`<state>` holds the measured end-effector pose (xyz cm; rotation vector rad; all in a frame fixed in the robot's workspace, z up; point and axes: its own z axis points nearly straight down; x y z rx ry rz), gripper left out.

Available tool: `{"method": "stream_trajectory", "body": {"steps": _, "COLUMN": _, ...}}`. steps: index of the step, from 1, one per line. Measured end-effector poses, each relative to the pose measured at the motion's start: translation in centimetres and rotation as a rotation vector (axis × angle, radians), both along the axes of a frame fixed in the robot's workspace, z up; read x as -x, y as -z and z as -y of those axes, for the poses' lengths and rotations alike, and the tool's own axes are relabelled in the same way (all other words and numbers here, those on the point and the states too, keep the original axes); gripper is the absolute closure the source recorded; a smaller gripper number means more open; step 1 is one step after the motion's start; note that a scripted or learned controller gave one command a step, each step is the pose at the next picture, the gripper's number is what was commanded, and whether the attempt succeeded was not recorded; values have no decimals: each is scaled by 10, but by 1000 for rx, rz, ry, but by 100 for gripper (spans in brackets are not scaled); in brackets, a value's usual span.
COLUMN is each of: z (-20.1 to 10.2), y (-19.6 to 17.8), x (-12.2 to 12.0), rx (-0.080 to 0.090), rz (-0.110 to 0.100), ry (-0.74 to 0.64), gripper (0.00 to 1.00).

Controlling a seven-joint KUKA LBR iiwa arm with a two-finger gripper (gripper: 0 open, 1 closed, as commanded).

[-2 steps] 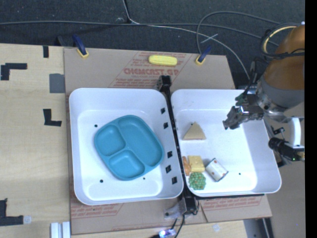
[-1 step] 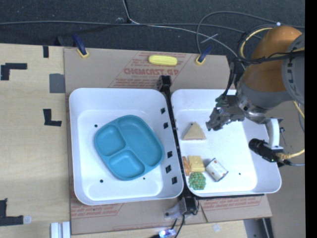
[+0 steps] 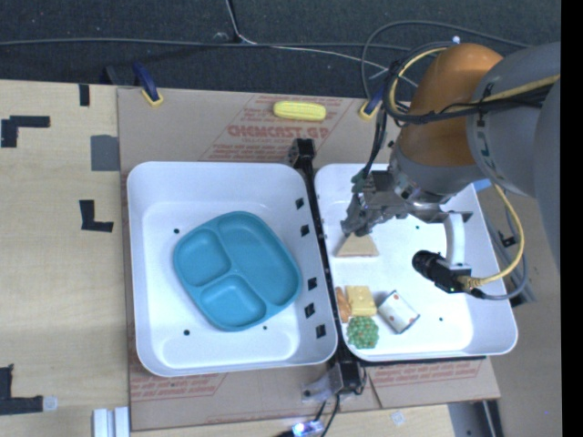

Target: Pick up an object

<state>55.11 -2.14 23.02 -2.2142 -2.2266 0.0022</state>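
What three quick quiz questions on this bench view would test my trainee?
1. True or false: the blue tray lies in the left bin.
2. Which item lies outside both bins: A) the yellow corn, B) the broccoli, C) the can?
3. Fill in: the pincer hangs just above the tan ____.

Key: 1 true; 2 A; 3 wedge.

Even, slightly dim overhead light; soft focus, faint shadows.
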Motion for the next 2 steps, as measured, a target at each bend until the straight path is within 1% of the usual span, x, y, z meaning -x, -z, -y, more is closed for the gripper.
{"method": "stream_trajectory", "body": {"steps": 1, "z": -53, "y": -7, "x": -3, "rx": -1, "rz": 0, "ry": -1, "gripper": 100}}
{"method": "stream_trajectory", "body": {"steps": 2, "z": -110, "y": 7, "x": -15, "rx": 0, "rz": 0, "ry": -1, "gripper": 100}}
